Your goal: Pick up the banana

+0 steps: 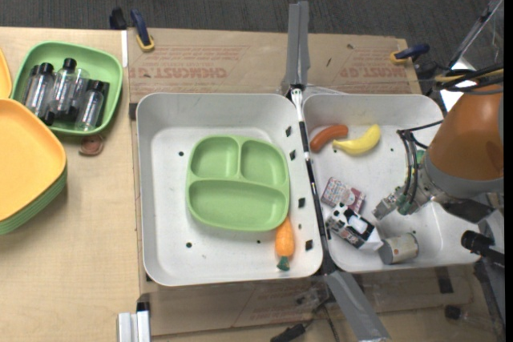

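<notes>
Arm [469, 144] low over right bin [365, 102]

Even, bright overhead light is cast; the white bins [152, 172] are slightly glared, edges softly blurred.

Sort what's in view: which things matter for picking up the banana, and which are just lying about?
For the job: banana, right bin.

Lying about: hot dog, carrot, green divided plate, packet, black-and-white toy, grey cylinder.

The yellow banana [359, 140] lies flat and curved near the right bin's far wall, beside an orange-red sausage [328, 135].
</notes>
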Robot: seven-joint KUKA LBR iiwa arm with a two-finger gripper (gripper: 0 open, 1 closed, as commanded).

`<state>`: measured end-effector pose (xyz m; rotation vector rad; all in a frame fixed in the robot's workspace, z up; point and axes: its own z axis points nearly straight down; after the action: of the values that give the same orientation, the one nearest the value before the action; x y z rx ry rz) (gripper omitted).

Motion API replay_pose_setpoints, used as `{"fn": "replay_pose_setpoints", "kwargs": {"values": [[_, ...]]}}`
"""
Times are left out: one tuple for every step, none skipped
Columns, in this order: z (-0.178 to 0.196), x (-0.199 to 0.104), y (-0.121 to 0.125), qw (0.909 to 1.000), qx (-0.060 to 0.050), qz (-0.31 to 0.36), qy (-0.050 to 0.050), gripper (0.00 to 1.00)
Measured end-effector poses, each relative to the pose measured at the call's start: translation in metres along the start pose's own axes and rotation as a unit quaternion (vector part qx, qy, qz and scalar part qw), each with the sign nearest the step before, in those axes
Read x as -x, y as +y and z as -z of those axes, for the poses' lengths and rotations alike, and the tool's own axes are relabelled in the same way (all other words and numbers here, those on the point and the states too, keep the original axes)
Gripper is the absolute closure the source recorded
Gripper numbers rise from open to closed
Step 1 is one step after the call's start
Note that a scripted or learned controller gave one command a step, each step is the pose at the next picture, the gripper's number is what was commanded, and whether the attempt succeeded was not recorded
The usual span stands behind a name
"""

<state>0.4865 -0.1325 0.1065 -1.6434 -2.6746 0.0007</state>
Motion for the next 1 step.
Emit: {"fn": "replay_pose_setpoints", "kwargs": {"values": [[-0.0021,0.0444,-0.0082,0.9999,0.001,0.012,-0.001,1.0]]}}
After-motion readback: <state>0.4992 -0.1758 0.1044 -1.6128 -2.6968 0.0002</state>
